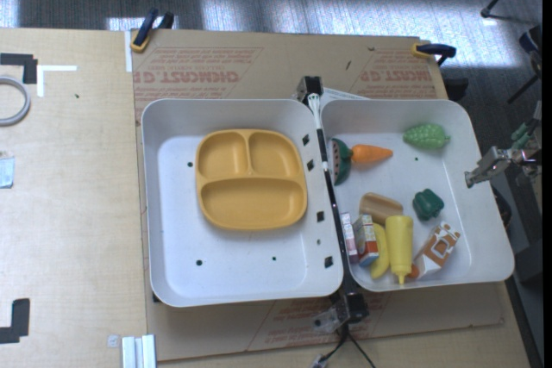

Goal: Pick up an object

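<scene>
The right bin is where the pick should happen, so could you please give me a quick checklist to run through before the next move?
1. Objects in right bin: ok; carrot, yellow bottle, green pepper and others lie there.
2. Free-standing target: ok; light green item lies apart at the far side.
3. Near corner clutter: not ok; bottle, banana and cartons crowd together.
4. Tool position: not ok; at the bin's right rim, above no object.
5. Tool opening: cannot tell.
6. Left bin: ok; holds the yellow plate.
</scene>
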Robot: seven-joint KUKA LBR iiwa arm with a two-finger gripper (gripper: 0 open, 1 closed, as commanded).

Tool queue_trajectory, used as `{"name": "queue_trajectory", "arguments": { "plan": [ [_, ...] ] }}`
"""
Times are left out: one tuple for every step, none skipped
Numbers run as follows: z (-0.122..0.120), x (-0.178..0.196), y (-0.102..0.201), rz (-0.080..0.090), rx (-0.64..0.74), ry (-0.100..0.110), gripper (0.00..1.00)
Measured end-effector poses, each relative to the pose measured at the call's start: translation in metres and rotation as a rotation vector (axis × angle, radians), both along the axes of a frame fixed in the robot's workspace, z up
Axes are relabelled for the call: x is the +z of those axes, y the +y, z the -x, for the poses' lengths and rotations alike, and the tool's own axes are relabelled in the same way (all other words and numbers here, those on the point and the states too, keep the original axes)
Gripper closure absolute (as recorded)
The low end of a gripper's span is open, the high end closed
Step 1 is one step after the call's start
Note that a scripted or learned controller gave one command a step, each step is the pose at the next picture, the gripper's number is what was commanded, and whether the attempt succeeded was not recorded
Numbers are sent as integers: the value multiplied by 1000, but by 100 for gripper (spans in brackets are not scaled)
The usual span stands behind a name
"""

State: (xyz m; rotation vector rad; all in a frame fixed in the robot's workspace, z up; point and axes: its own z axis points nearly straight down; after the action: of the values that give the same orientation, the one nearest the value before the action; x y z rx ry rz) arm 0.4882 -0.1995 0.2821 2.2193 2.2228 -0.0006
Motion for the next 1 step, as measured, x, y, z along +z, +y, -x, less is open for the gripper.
{"name": "queue_trajectory", "arguments": {
  "plan": [
    [6, -190, 0, -1, -49, 0, 0]
  ]
}}
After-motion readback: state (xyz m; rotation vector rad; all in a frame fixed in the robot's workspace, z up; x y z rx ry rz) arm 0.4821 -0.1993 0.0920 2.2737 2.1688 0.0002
